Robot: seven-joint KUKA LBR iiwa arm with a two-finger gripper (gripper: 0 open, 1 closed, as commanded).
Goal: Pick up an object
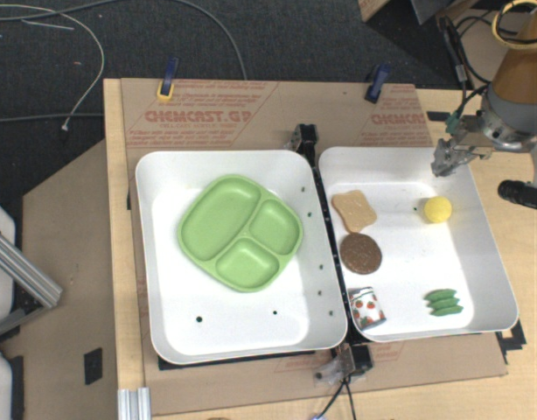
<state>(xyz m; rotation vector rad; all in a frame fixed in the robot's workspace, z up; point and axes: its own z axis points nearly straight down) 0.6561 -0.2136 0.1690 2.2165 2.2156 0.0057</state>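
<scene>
The left white plastic bin (163, 322) carries a green three-compartment plate (240, 232), lying flat and turned diagonally. In the right white plastic bin (487, 261), along its left side, lie a tan slice of toy bread (353, 209), a round brown patty (360, 253) just near of it, and a small white can with red print (366, 307) at the near-left corner. Further right sit a green pea pod (443, 302), its long axis running left to right, and a round yellow ball (437, 209). The gripper (445, 163) hangs over the far-right corner of that bin; whether its fingers are wide or narrow cannot be told. The likeliest target, the ball, lies just near of the gripper; being round, it has no long axis to align with.
</scene>
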